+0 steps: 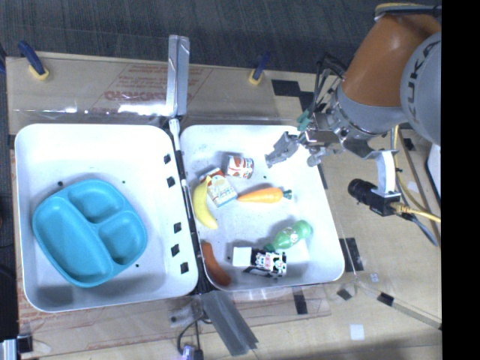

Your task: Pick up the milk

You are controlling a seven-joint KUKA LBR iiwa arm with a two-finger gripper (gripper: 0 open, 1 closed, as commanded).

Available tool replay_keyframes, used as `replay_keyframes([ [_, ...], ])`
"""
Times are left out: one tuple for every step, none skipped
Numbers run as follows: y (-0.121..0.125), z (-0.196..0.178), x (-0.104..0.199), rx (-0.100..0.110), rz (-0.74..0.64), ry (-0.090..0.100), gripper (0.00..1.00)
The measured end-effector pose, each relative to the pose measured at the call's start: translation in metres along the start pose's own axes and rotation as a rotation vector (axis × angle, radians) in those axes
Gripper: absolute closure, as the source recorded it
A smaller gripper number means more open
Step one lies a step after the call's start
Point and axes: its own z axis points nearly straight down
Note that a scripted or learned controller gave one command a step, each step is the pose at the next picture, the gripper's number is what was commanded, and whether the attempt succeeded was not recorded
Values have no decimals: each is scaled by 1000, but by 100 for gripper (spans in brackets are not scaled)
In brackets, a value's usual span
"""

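Claw [283, 151] apart, empty, over right bin's [324, 201] upper right; milk [261, 259] by front edge, bare floor between.

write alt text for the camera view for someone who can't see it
A grey and orange robot arm's gripper hovers over the right white bin, which holds a cow-patterned milk carton, banana, carrot and other toy food. The left bin holds a blue divided plate.

Arm [390, 58] reaching from right, tool [283, 151] low, empty.
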Motion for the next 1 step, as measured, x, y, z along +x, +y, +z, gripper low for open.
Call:
replay_keyframes([
  [-84,88,-56,-1,-186,0,0],
])
